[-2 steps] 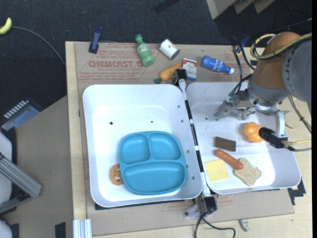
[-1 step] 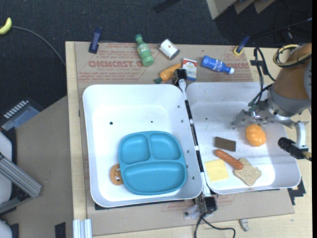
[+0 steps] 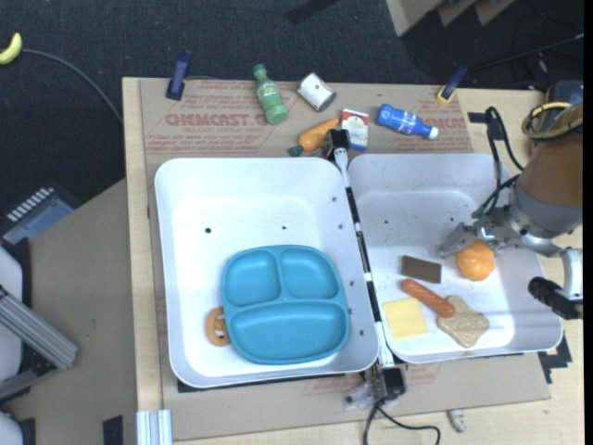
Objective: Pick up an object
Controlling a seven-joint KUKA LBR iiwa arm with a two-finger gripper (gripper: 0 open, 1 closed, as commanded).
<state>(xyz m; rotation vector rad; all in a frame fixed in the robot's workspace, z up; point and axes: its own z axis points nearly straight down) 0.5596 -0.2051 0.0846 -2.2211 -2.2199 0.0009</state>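
One arm reaches in from the right, its pincer (image 3: 470, 237) low in the right bin (image 3: 408, 179); whether it is spread, I cannot tell. An orange (image 3: 476, 262) sits just below it; brown block (image 3: 422, 269), sausage (image 3: 429, 298), cheese slice (image 3: 406, 319) farther left.

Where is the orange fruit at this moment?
The orange fruit lies in the right bin, near its right side, just under the gripper and up-right of the sausage and brown square.
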